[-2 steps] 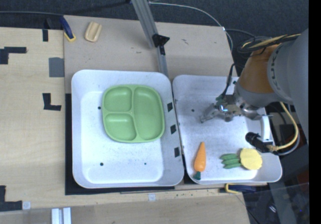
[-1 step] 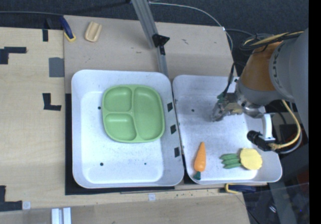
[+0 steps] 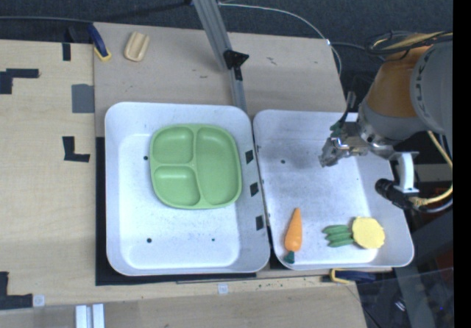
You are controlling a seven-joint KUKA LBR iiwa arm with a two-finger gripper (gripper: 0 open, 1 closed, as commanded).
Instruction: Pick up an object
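Observation:
In the right bin [image 3: 309, 135] lie an orange toy carrot [image 3: 294, 228] near the front left and a yellow-and-green toy corn [image 3: 358, 234] near the front right. My gripper [image 3: 329, 154] hangs over the upper right part of this bin, well behind both toys and touching neither. Nothing shows between its fingers. The left bin [image 3: 125, 246] holds a green divided plate [image 3: 196, 166].
A grey metal pole [image 3: 213, 18] slants up from the bench behind the bins. A small tan block [image 3: 136, 46] and a blue-yellow item [image 3: 98, 41] lie on the bench at the back left. The arm's orange band [image 3: 394, 87] fills the right side.

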